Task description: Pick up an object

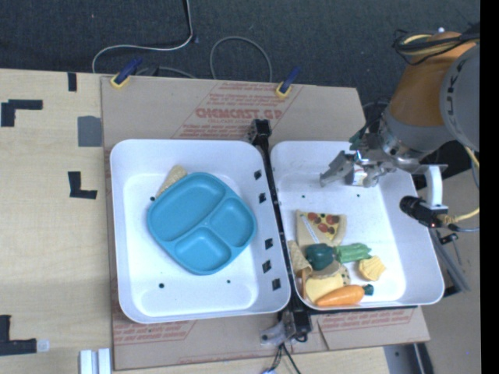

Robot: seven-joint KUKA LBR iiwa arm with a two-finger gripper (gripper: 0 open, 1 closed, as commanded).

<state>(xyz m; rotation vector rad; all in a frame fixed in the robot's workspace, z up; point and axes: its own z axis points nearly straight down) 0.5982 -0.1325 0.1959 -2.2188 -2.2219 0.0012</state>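
I am looking down at my two white bins on the tabletop (47,209). My gripper (349,170) sits over the far part of the right bin (405,232), above a bare patch of white floor. Its fingers (330,171) look spread apart, and I see nothing between them. So I have not picked anything up yet.

The toy food lies in a heap at the near end of the same bin, well apart from my gripper. There is a pizza slice (321,226), a dark green piece (320,255), a light green piece (352,251), a small yellow bit (372,268) and a carrot (340,295) right by the near wall. Some of them touch or lie on top of each other.

The left bin (129,209) holds a blue tray (201,222) with three parts, and a tan thing (173,179) peeks out from under its far edge.

I think almost all the job is left. I must choose one toy, move over it, go down, close on it and lift. The pizza slice is nearest to my gripper. The heap is crowded, so I could bump a neighbour or miss.
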